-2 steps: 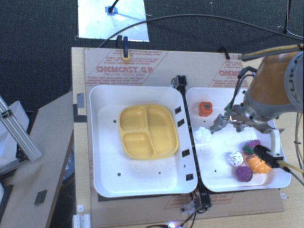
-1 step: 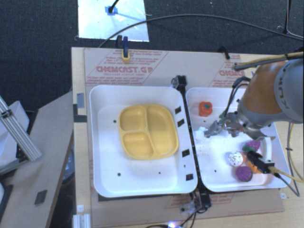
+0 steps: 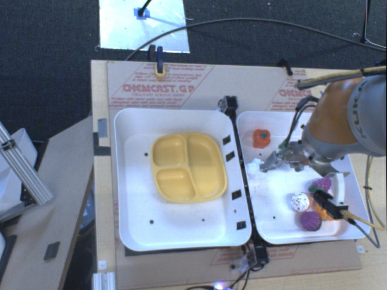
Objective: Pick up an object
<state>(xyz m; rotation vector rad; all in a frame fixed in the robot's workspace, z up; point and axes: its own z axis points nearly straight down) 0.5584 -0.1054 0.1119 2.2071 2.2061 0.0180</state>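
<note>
One orange object (image 3: 261, 138) sits upright, stem uppermost; tool (image 3: 268, 164) grip state unclear.

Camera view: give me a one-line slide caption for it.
KUKA arm's pincer low in the right bin near an orange object; yellow divided tray in the left bin.

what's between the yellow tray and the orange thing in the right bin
In the camera view, the bins' adjoining walls with black clips lie between the yellow tray and the orange object.
</note>
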